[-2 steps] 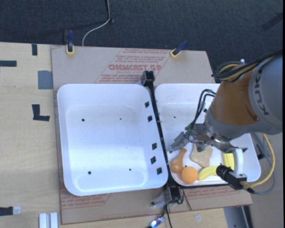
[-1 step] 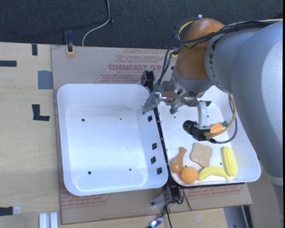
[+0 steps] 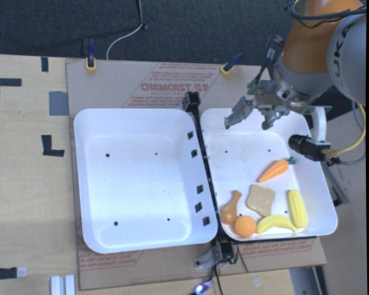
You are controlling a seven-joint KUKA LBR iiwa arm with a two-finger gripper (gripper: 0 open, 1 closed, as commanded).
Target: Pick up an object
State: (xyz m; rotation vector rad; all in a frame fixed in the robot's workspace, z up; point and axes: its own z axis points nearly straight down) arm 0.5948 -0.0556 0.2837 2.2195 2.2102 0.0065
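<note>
My gripper [image 3: 253, 117] hangs open over the back edge of the right bin [image 3: 246, 149], its two grey fingers spread apart with nothing between them. In the near part of that bin lie toy foods: an orange carrot [image 3: 273, 170], a tan slice of bread [image 3: 260, 199], a yellow corn cob [image 3: 297, 208], a yellow banana [image 3: 275, 224], an orange ball [image 3: 245, 226] and a brown drumstick [image 3: 231, 207]. All of them lie well in front of the gripper, toward the camera.
The left bin [image 3: 135, 177] sits beside the right one, split from it by a black clipped divider [image 3: 198, 165]. Both rest on cardboard [image 3: 166, 82]. A black cylinder [image 3: 304, 146] on the arm overhangs the right bin's far right rim.
</note>
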